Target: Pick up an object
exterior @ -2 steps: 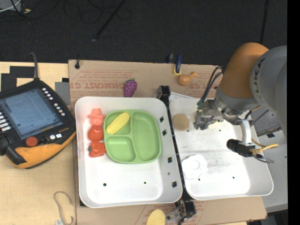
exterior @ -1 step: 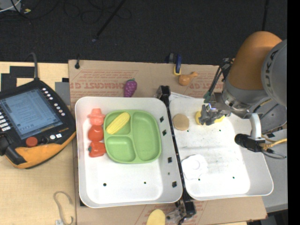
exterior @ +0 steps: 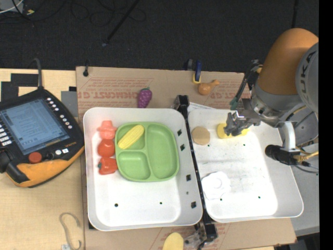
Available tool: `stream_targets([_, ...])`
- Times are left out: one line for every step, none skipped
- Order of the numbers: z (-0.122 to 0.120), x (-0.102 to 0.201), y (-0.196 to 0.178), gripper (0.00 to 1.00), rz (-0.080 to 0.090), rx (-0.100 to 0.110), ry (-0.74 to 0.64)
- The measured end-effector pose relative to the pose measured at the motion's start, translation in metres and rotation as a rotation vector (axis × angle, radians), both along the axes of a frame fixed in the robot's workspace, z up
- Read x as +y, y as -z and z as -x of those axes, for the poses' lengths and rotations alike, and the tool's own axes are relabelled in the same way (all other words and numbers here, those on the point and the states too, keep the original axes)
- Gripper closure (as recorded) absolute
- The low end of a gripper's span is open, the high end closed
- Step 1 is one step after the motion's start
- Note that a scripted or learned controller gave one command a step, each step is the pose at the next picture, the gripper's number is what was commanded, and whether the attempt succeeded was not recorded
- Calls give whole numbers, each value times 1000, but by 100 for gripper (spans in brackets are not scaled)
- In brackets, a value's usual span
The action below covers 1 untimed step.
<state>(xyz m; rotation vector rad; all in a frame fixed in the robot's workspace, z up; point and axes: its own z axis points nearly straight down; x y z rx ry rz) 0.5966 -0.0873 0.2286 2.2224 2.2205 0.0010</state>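
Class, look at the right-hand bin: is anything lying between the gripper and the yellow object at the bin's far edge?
Nothing visible does. The gripper is right above the yellow object, overlapping it in this view. The tan round piece lies off to its side and the white disc sits nearer the camera, both clear of the approach.

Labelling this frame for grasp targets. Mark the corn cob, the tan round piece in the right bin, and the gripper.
corn cob (exterior: 130, 136), camera view, middle of the cob in the green tray's upper-left compartment.
tan round piece (exterior: 201, 136), camera view, centre of its top face.
gripper (exterior: 234, 125), camera view, midway between its fingertips.
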Motion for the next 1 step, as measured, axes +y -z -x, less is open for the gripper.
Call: stream_targets([4,53,-8,100,-2,3,-4])
